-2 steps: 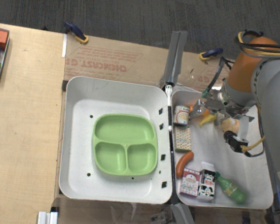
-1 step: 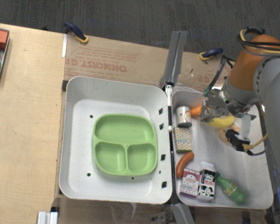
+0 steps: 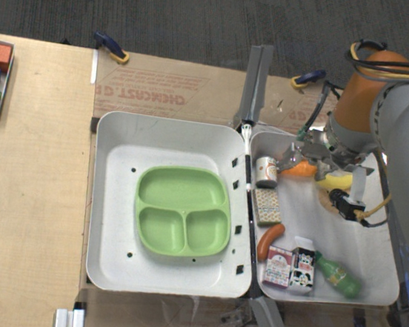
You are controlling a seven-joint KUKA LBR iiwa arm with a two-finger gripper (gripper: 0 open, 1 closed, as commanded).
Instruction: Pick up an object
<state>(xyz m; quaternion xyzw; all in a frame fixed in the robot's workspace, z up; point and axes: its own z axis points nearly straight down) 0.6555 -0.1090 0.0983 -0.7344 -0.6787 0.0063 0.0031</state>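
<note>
The right bin (image 3: 373, 241) holds several small items. My gripper (image 3: 304, 156) hangs low over the bin's back left part, under the orange band of the arm (image 3: 362, 97). An orange carrot-like piece (image 3: 302, 170) lies right below it, partly covered by it. A yellow banana (image 3: 334, 181) lies just to the right of that piece, and a small silver can (image 3: 266, 171) stands to its left. Whether the gripper touches the orange piece is not clear from this angle.
Further forward in the right bin are a tan cracker (image 3: 266, 203), a red sausage (image 3: 271, 239), a pink box (image 3: 278, 267), a small milk carton (image 3: 303, 269) and a green bottle (image 3: 339, 276). The left bin (image 3: 112, 184) holds a green divided plate (image 3: 183, 212).
</note>
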